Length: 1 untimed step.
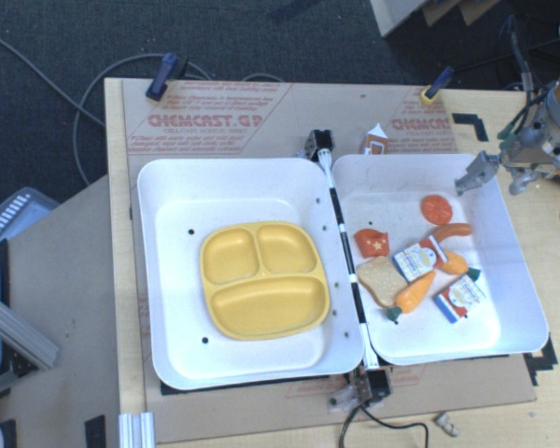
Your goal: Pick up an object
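We look down from a fixed camera above the surface [261, 119], tilted slightly, far enough back to take in both white bins [159, 250] side by side, with dark floor [75, 17] beyond the far edge.

Arm [553, 129] cut off at right edge, carrot [415, 294] overlapping bread slice [378, 279], packet [463, 298] print unreadable
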Motion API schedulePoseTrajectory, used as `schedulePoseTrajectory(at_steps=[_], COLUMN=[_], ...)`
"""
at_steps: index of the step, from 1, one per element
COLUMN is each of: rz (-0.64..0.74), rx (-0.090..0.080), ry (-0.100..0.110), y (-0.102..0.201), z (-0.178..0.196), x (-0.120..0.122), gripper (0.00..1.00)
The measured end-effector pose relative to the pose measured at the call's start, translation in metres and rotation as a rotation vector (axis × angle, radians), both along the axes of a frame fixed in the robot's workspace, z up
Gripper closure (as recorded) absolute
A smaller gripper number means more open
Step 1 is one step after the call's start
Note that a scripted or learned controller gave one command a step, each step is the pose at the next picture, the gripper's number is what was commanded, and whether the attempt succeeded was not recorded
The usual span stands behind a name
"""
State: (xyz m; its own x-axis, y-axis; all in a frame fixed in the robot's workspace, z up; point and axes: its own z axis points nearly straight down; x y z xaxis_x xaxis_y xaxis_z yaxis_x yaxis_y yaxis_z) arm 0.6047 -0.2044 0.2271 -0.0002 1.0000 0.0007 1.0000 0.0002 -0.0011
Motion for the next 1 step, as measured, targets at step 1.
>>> schedulePoseTrajectory(at_steps=[1], rz=[0.001], rx=[-0.001], ry=[-0.001], y=[0.0009], z=[-0.0873], x=[0.0449], gripper=[0.0])
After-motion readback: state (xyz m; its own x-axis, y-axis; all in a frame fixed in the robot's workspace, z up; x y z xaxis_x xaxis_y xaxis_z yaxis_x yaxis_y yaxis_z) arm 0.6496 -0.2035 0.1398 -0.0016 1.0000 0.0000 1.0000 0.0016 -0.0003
